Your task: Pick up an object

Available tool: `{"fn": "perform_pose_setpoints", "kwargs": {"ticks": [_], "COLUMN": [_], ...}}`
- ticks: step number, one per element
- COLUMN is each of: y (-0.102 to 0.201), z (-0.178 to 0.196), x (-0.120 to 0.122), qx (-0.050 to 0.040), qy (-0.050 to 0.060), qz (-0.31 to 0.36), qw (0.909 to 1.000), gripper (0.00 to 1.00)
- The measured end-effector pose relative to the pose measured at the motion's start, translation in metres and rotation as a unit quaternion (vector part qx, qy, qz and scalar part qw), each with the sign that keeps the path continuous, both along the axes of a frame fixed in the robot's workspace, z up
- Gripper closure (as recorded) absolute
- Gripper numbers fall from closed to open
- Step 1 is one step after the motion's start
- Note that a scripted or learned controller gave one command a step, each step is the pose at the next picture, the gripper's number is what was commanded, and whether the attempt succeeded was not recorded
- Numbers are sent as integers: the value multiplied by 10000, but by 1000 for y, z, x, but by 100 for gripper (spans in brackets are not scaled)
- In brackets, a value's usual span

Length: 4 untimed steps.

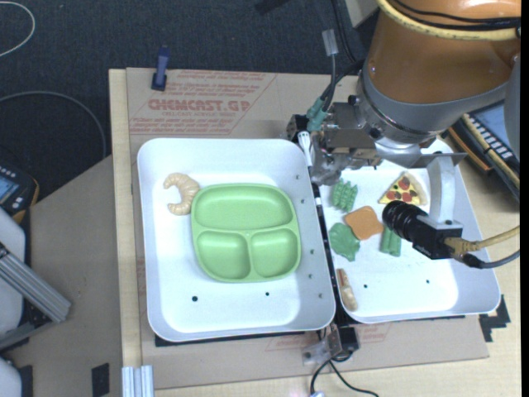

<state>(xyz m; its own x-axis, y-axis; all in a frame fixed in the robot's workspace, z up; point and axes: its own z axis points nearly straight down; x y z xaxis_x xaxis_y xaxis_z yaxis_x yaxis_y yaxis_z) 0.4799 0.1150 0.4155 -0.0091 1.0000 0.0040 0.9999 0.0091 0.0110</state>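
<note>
My gripper (325, 168) hangs over the far left corner of the right bin (430, 300), close to the wall between the two bins. Just in front of it lies a green leafy toy (344, 194). Nearer the camera are an orange flat piece (362, 222), a green broccoli-like toy (343, 241) and a small green piece (390, 243). A pizza slice toy (405, 188) rests to the right. A small tan toy (345, 288) lies by the bin's front left wall. I see nothing held in the gripper.
The left bin (157, 246) holds a green divided plate (245, 230) and a tan croissant toy (182, 191) at its far left. A black cylinder with a cable (417, 228) sticks out over the right bin. The arm's big body (438, 48) covers the bin's far side.
</note>
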Motion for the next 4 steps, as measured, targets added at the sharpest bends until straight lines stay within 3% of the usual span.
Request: {"fn": "perform_pose_setpoints", "kwargs": {"ticks": [1, 2, 3, 4], "y": [18, 115, 44, 49], "z": [108, 100, 82, 93], "x": [0, -1, -1, 0], "qx": [4, -6, -29, -18], "qy": [-20, 34, 72, 46], "qz": [-25, 1, -82, -38], "qw": [10000, 10000, 9999, 10000], "gripper": [100, 100, 100, 100]}}
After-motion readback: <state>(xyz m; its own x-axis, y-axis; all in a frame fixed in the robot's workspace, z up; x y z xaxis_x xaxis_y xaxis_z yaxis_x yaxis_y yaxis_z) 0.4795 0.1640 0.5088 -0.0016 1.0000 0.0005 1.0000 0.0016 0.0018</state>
